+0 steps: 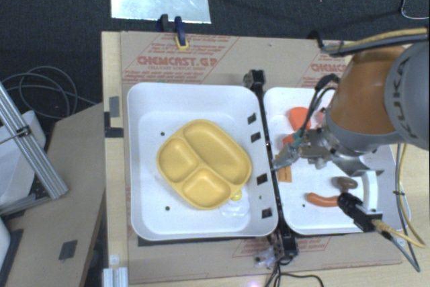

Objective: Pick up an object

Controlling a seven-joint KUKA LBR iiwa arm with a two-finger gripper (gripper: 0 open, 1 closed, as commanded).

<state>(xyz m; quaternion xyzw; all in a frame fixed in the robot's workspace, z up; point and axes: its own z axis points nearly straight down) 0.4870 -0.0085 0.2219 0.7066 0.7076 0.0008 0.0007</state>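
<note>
Lying near in the right white bin (295, 215): orange sausage-shaped piece (321, 199). Left bin (144, 144) holds yellow three-compartment plastic tray (203, 162). Claw (285, 154) low above right bin's left side; opening cannot be told.

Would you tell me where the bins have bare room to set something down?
Left bin: bare floor all around the yellow tray, widest along the top. Right bin: crowded by arm, pincer and orange sausage.
</note>
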